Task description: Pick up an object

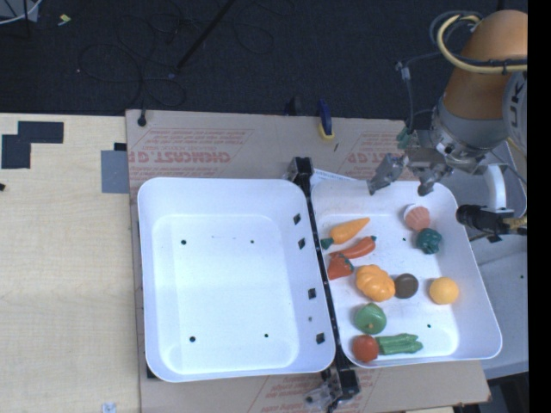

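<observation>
My gripper (405,181) hangs open over the far edge of the right bin (482,334), with nothing between its fingers. Just in front of it, to the right, lie a pink-red round fruit (417,217) and a dark green broccoli piece (429,241). Farther left in that bin are an orange carrot (350,229), a red chili (357,249) and a small red piece (338,267). In the middle sit an orange pepper (374,282), a brown ball (405,286) and a yellow-orange ball (443,291). A green fruit (371,318), a red tomato (365,348) and a green cucumber (398,344) lie at the front.
The left bin (151,256) adjoins the right one along a black-clipped divider (312,256). Both rest on a cardboard sheet (215,144) on the wooden bench.
</observation>
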Robot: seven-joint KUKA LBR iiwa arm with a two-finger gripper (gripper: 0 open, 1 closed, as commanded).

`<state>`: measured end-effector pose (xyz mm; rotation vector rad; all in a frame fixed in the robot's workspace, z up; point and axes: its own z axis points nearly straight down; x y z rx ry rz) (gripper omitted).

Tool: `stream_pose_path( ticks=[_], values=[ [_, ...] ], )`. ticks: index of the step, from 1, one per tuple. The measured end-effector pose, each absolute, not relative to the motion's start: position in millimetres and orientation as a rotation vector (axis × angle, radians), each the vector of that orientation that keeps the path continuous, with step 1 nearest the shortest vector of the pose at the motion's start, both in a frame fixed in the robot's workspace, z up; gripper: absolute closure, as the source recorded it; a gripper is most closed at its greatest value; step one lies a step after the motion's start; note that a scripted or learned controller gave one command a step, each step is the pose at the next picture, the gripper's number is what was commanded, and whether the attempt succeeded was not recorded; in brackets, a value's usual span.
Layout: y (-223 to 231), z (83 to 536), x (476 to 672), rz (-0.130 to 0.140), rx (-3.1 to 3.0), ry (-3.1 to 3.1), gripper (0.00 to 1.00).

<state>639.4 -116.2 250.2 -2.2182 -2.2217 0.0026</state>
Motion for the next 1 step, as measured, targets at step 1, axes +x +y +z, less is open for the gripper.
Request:
stream_pose_path(
  ticks=[1],
  values=[
    [-183.0,294.1,582.4,0.004,-2.229,-2.216,0.00]
  ],
)
